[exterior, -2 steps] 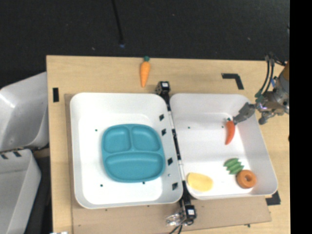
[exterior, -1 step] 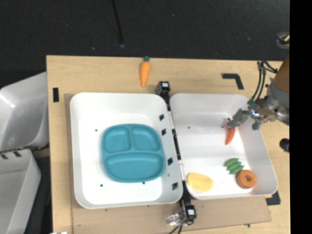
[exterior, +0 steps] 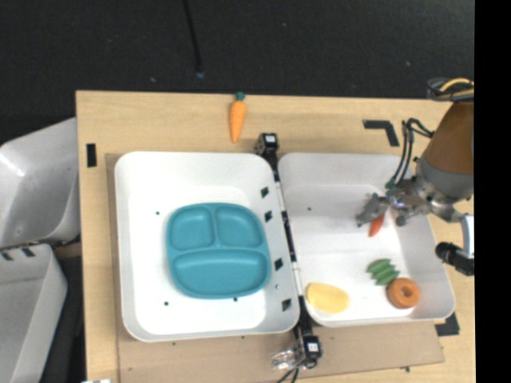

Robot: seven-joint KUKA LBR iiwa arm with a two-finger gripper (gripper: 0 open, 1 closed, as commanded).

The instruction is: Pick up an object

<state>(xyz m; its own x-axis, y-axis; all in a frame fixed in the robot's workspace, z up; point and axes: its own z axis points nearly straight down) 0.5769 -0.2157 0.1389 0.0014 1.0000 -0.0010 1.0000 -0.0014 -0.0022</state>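
My gripper (exterior: 386, 213) is low over the upper right part of the right bin (exterior: 335, 174). Its two grey fingers (exterior: 368, 211) stand apart, so it is open. A small red elongated object (exterior: 374, 227) lies slantwise between and just below them, on the bin floor as far as I can tell. Nearer the front of the same bin are a green piece (exterior: 382, 271), an orange ring (exterior: 404, 293) and a yellow rounded piece (exterior: 327, 298).
A blue divided plate (exterior: 217, 250) sits in the middle of the left bin (exterior: 136, 309). An orange toy carrot (exterior: 237, 118) lies on the wooden bench behind the bins. Black clips (exterior: 267, 143) mark the seam between the two bins.
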